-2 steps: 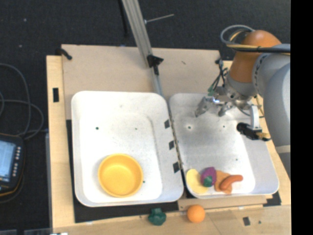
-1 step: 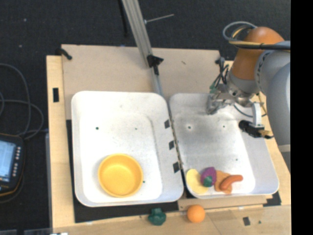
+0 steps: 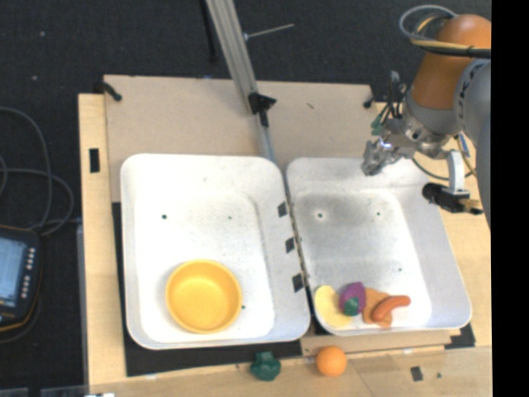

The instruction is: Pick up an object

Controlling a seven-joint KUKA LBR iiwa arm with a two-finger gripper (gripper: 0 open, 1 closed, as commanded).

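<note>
Nearest the camera, out on the wooden bench (image 3: 99, 222) in front of the bins, there's a small orange ball (image 3: 331, 361) and next to it, to the left, a little dark green plastic lump (image 3: 265, 366). Just behind those, in the near corner of the right shallow white bin (image 3: 430, 222), sits a tight clump of toy food: a pale yellow piece (image 3: 325, 301) on the left, a purple piece with a green bit (image 3: 353, 297) touching it, then an orange wedge (image 3: 374, 298) and an orange-red sausage-shaped piece (image 3: 388, 306) on the right. The sausage lies roughly left to right across the bin, right end tipped a touch farther back. The left shallow white bin (image 3: 149, 188) holds a round yellow plastic bowl (image 3: 203, 295), upright, in its near part. The two-finger gripper (image 3: 376, 157) is way off from all that, hanging over the far edge of the right bin, well apart from the food clump, which is at the opposite near end. Nothing's gripped that I can see, and honestly it's too small and blurry to say how it's set. A grey metal rail (image 3: 235, 56) slants up at the back.
</note>
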